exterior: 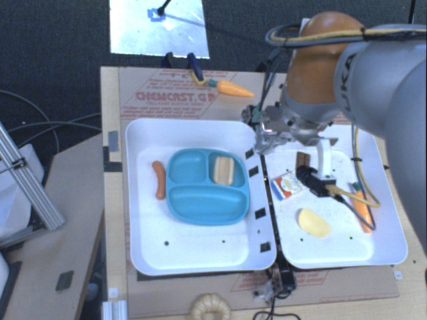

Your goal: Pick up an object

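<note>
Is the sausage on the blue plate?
No, the sausage lies on the floor of the bin beside the plate, not on it.

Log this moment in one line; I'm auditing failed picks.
gripper: over left edge of right bin | held: nothing seen | nearest: red-white packet

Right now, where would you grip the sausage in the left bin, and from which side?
Probably at its middle, from straight above, closing across the narrow width. The sausage lies flat with its long axis running away from the camera, and the blue plate sits close along one side.
</note>
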Robot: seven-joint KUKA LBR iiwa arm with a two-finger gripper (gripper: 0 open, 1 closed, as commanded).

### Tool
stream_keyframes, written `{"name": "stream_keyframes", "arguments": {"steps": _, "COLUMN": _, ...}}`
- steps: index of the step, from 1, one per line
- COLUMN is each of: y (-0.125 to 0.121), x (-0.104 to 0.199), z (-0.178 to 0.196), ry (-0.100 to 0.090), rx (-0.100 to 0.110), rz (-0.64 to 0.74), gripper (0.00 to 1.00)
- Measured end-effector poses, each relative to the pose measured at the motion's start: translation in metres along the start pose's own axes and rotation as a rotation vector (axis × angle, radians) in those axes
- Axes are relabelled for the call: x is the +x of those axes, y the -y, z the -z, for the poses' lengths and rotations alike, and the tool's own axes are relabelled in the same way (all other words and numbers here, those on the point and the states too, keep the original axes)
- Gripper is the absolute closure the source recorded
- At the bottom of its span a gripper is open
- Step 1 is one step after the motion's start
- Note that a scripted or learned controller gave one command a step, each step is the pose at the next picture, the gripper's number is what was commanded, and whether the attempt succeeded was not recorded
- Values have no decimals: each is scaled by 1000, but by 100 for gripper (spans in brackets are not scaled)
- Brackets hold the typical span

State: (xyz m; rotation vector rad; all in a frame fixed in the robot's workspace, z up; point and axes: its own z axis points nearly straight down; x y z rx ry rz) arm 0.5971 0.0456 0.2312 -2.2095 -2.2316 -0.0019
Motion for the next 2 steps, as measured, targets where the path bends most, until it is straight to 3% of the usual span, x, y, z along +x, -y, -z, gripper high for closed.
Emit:
{"name": "stream_keyframes", "arguments": {"steps": 1, "y": 0, "x": 39, "z": -9, "ry": 0, "rx": 0, "rz": -1, "gripper": 100}}
{"name": "stream_keyframes", "arguments": {"steps": 2, "y": -5, "x": 21, "z": 2, "ry": 1, "rx": -2, "rz": -10, "gripper": 100}}
